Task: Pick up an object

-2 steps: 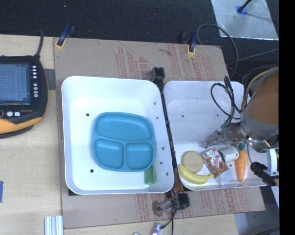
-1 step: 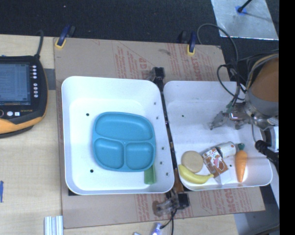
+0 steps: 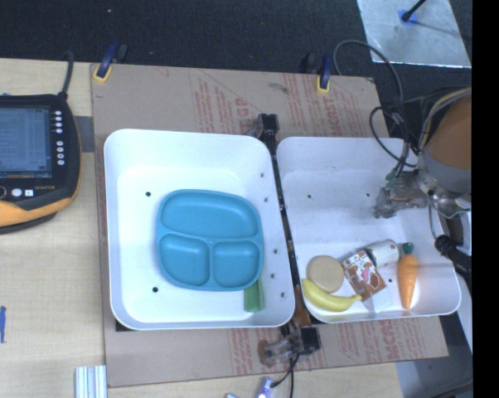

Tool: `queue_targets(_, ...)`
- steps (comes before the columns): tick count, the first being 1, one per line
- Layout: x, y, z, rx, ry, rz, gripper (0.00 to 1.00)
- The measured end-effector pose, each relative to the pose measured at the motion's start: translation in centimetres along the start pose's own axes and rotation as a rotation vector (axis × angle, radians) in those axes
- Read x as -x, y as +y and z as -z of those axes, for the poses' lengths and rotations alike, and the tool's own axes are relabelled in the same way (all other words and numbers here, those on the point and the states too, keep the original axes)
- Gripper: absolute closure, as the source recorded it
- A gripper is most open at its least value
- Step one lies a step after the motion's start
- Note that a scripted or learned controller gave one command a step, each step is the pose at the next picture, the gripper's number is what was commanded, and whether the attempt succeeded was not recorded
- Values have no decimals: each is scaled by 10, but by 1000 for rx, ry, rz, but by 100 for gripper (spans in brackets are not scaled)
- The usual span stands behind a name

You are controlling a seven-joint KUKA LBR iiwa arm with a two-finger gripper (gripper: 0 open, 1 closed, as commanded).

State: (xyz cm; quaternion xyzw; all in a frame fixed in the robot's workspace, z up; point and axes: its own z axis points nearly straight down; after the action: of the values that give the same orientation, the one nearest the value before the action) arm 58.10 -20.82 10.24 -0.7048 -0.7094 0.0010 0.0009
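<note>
Highest and so nearest to the lens: arm wrist with orange band [image 3: 452, 139], over the far right corner of the right bin [image 3: 341, 172]. Below it the gripper [image 3: 396, 197], hanging above the bare floor of the right bin, on its right half. Open or closed, impossible to tell; nothing seen held in it.

Task's things gathered along the near wall of the right bin, probably slid down there and left in a tight group:
- banana [image 3: 328, 298], flat against the near wall, at the near left corner;
- round beige disc [image 3: 324, 274], touching the banana on its far side;
- brown and red packet [image 3: 364, 274], tilted, beside the disc;
- white bottle with green cap [image 3: 386, 251], lying on its side, partly under the packet;
- carrot [image 3: 408, 280], apart from the others, toward the near right corner.

By judgement, approach step only, no contact yet. Carrot probably the easiest pick, with free floor around it. Banana harder, pressed between wall and disc.

Left of the right bin: left bin [image 3: 125, 222], with blue divided plate [image 3: 210, 239] and small green block [image 3: 253, 297]. Under the right bin, a cardboard sheet [image 3: 191, 98] on the table [image 3: 34, 305]. Well to the left of the right bin, a teach pendant [image 3: 26, 160]. Not in the way of the gripper.
</note>
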Motion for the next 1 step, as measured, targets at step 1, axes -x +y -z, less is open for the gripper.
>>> queue_targets(1, -25, 25, 100, 3, 0, -2, 100)
